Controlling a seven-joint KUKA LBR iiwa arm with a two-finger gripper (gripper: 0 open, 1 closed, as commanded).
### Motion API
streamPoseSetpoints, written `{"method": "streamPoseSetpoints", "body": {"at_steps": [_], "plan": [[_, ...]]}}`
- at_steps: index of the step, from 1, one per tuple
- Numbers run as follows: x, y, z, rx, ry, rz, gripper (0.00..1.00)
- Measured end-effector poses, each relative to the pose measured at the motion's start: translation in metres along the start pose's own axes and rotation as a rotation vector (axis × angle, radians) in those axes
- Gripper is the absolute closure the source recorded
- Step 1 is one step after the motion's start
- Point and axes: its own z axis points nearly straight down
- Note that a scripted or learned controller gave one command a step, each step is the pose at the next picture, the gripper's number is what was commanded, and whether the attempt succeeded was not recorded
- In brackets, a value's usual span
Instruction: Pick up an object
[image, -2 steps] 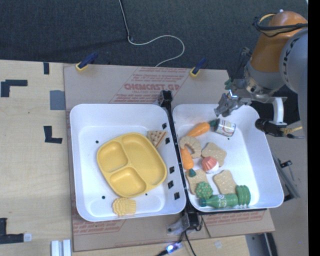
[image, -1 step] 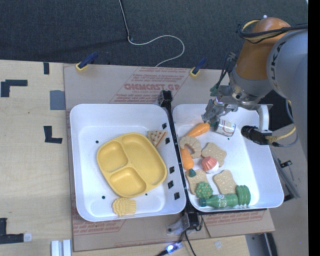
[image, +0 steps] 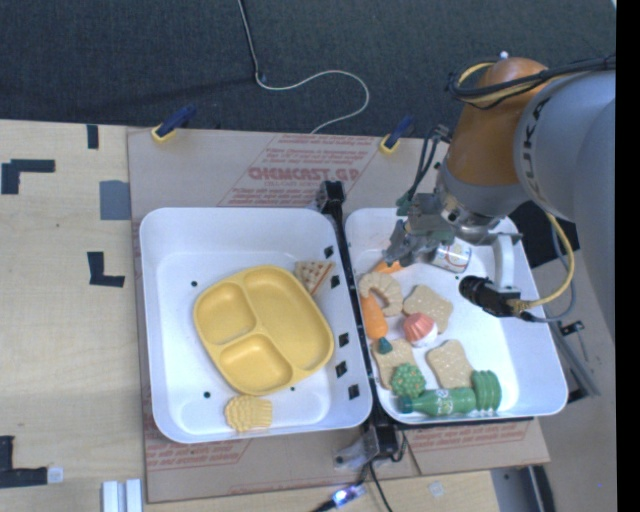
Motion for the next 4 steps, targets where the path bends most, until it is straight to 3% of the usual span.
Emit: {"method": "streamPoseSetpoints", "body": {"at_steps": [1, 2, 3, 4], "plan": [[0.050, -0.024, -0.016, -0.001, 0.001, -0.002, 1.00], [0.098, -0.064, -0.011, 0.001, 0.001, -0.002, 1.00], [0.092, -0.054, -0.027, -0.004, -0.001, 0.002, 1.00], [0.095, -0.067, -0.011, 0.000, -0.001, 0.003, 1.00]]}}
